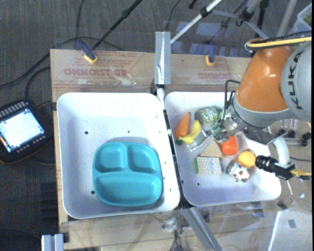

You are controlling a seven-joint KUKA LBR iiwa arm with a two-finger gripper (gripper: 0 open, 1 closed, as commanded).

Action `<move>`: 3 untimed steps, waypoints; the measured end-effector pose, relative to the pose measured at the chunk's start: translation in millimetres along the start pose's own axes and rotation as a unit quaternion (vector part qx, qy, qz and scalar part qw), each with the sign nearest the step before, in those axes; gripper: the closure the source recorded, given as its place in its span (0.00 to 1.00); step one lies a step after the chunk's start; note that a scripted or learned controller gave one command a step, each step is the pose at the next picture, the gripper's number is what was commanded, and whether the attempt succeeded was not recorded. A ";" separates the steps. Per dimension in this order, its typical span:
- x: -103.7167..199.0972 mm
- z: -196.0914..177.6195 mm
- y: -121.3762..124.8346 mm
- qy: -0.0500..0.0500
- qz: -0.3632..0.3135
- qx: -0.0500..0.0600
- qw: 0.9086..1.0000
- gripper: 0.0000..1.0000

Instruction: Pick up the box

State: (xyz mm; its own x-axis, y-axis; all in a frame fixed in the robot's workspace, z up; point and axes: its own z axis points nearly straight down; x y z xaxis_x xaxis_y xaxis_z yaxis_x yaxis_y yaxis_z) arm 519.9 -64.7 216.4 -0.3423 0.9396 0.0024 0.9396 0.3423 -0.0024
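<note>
The box point(208, 165), small with a green and white pattern, lies flat in the right bin point(261, 192) near its front middle. A tan block point(212, 149) sits just behind it. The arm comes in from the right with its orange band above the bin's right side. My gripper point(220, 132) hangs low over the middle of the right bin, above the tan block and beside a green wrapped packet point(208, 115). It is behind the box and apart from it.
Around the gripper lie a carrot point(183, 124), a banana point(191, 134), an orange-red piece point(230, 146), a yellow-orange ball point(246, 158) and a small white spotted cube point(240, 173). The left bin point(73, 114) holds a teal divided tray point(127, 173).
</note>
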 end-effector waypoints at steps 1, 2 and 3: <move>-39.5 102.7 2.3 -0.002 0.069 -0.001 0.998 0.00; -35.0 117.6 -20.8 -0.013 0.059 -0.021 0.998 0.00; -37.4 106.8 -19.1 -0.015 0.060 -0.024 0.998 1.00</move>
State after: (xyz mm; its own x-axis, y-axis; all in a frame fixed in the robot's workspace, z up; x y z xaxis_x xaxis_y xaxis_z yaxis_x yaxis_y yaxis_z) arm 514.4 -106.2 109.6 -0.2261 0.9738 -0.0248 0.9728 0.2271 0.0468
